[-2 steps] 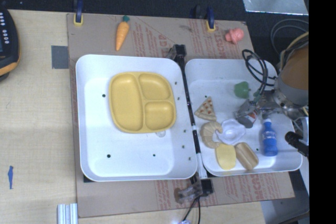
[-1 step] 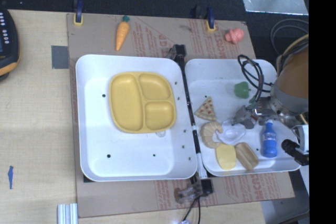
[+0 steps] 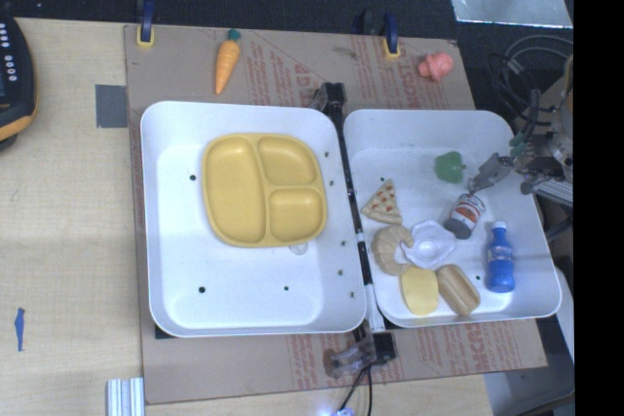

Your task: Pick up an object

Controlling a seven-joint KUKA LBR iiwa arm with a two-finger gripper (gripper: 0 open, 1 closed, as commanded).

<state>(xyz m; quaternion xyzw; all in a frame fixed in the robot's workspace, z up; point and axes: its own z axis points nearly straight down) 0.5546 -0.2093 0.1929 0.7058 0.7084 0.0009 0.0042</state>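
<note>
The right bin (image 3: 409, 136) holds several toy items: a green piece (image 3: 449, 167), a pizza slice (image 3: 381, 203), a small can (image 3: 466, 213), a blue bottle (image 3: 499, 257), a white crumpled piece (image 3: 429, 244), a bread roll (image 3: 390, 246), a yellow block (image 3: 420, 289) and a hot dog bun (image 3: 458, 288). My gripper (image 3: 512, 174) hangs at the right side of this bin, just right of the green piece and above the can. It is open, with nothing between its fingers.
The left bin (image 3: 175, 287) holds a yellow divided plate (image 3: 263, 188). A toy carrot (image 3: 226, 61) and a pink toy (image 3: 436, 65) lie on the board behind the bins. Clamps hold the board's back edge. Cables sit at the far right.
</note>
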